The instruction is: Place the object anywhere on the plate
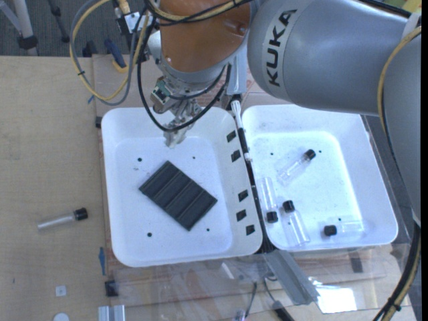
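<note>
Overhead, the gripper [176, 136] hangs in the left bin [120, 239], just up and away from the dark ribbed plate [178, 194]. Clear vials [296, 165] lie well apart in the right bin [374, 206]. Nothing shows between the narrow-set fingertips.

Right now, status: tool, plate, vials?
Tool hovering over left bin, above plate's far corner. Dark ribbed plate bare. Vials lying in right bin; one on bench.

Shallow white plastic bins [114, 179]: two, side by side | dark grey ribbed rectangular plate [178, 194]: one, in the left bin | clear plastic vials with black caps [297, 165]: five in the right bin, some hard to separate | one more capped vial [62, 219] on the table [47, 146]
</note>
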Controlling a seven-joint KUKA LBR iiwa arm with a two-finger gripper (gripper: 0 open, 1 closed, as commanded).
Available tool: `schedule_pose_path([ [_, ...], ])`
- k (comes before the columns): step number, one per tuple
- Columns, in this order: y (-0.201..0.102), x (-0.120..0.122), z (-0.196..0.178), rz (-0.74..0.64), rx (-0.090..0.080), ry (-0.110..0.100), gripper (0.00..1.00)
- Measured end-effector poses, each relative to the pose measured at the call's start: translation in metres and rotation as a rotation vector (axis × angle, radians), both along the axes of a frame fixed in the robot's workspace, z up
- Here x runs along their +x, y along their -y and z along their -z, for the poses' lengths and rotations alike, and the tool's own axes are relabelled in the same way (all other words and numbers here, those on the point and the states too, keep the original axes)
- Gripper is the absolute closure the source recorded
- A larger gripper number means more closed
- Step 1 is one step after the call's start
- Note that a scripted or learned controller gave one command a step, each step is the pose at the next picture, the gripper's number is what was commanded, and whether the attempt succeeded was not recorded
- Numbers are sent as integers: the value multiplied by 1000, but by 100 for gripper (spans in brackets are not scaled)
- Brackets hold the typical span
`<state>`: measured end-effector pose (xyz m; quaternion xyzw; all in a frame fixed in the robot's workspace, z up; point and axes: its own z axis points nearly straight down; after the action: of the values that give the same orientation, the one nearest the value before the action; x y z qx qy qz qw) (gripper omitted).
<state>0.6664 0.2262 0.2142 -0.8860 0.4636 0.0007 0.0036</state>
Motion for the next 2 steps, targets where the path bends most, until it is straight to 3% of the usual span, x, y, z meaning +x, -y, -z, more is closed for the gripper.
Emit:
schedule_pose_path([
  [1,0,-41,39,-298,-3,-3,100],
  [2,-1,-80,-20,-517,-2,1,100],
])
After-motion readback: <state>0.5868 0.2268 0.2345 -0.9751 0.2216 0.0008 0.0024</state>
